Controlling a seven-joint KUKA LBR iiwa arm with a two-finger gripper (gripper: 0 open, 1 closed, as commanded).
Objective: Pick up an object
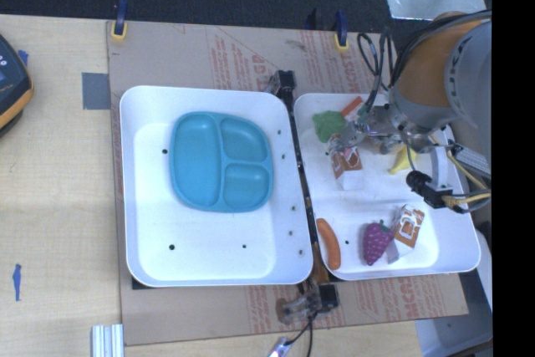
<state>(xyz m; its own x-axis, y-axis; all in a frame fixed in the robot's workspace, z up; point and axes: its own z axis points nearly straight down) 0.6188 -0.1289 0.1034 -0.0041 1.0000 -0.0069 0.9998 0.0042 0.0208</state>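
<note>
The gripper [361, 136] hovers over a small carton [347, 162] (finger state: cannot tell); next, lower and close.

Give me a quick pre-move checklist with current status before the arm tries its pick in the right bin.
1. Gripper positioned over right bin: ok.
2. Target under gripper: small carton sits just below it; exact alignment cannot tell.
3. Finger opening: cannot tell.
4. Neighbours crowding target: green toy lies close beside the carton: not ok.
5. Other items apart from the approach: hot dog, grapes, second carton at the near side: ok.
6. Nothing held yet: cannot tell.
</note>
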